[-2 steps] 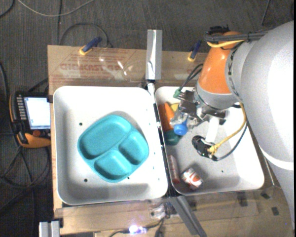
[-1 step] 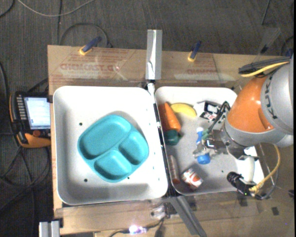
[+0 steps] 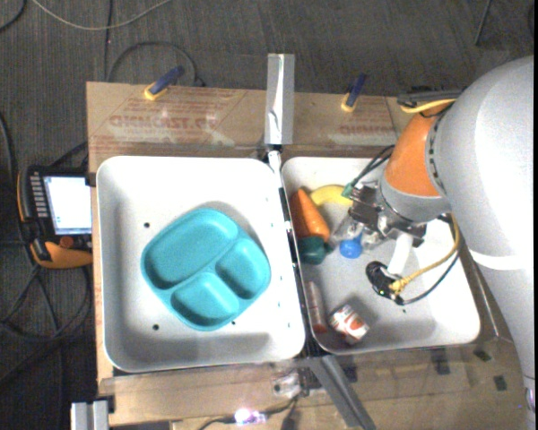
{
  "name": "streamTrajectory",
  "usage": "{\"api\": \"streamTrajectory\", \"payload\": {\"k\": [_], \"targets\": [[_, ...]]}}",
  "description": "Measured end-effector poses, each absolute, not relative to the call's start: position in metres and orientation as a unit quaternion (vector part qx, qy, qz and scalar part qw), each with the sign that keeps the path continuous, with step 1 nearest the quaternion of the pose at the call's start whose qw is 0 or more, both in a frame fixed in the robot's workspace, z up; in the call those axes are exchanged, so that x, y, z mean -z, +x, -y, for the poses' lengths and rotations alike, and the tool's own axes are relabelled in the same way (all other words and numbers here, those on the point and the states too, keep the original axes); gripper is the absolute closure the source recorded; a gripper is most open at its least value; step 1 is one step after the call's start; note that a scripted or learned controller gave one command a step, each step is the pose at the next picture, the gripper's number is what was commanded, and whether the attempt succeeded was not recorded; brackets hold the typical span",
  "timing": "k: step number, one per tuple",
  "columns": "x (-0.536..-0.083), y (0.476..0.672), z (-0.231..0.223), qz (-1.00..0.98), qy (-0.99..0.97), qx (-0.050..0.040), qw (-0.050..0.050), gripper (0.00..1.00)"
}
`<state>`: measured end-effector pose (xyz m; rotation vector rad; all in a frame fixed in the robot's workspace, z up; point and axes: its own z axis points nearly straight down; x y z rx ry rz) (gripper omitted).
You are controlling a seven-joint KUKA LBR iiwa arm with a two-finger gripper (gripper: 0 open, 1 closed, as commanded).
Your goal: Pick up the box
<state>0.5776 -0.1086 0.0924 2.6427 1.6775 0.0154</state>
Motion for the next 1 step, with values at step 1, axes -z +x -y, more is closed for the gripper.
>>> {"api": "streamTrajectory", "payload": {"k": [1], "targets": [[-0.1035, 0.5757, 0.1435, -0.443, 0.896, 0.0037, -0.001, 1.0]]}}
